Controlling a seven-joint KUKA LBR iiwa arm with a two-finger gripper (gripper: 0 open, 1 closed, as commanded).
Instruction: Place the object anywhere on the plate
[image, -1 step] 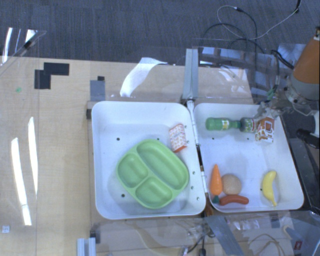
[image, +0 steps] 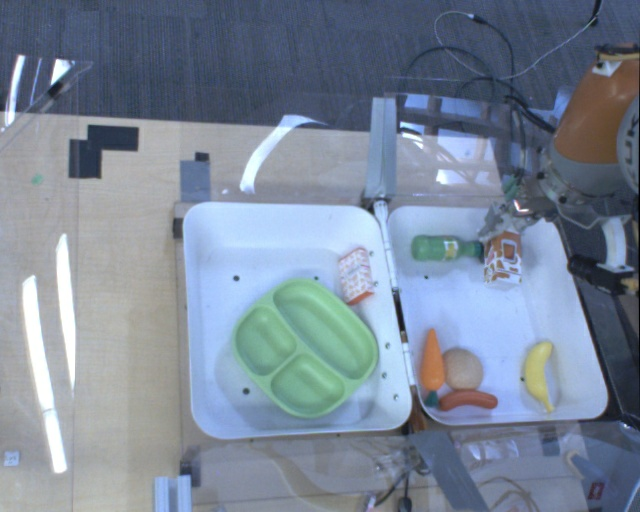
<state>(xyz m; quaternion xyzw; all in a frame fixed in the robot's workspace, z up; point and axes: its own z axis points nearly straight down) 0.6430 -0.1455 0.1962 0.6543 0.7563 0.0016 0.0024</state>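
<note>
Pale green plastic makes up the three-compartment plate (image: 305, 347), which lies tilted in the near half of the left white bin (image: 215, 260); its compartments hold nothing. Just beyond its far right corner a small white-and-orange snack packet (image: 354, 275) leans against that bin's right wall.

In the right white bin (image: 575, 330) a small orange-and-white carton (image: 503, 258) with a slanted top stands upright near the far wall, just right of a green bottle with a white label (image: 447, 248) lying on its side. The end effector (image: 513, 207) sits right above the carton, at its top edge; whether it is apart, together or clamped on the carton cannot be told from here.

Along the near side of the right bin lie an orange carrot (image: 432, 362), a tan round potato-like ball (image: 462, 368), a red sausage (image: 467, 401) and, further right, a yellow banana (image: 539, 375).
</note>
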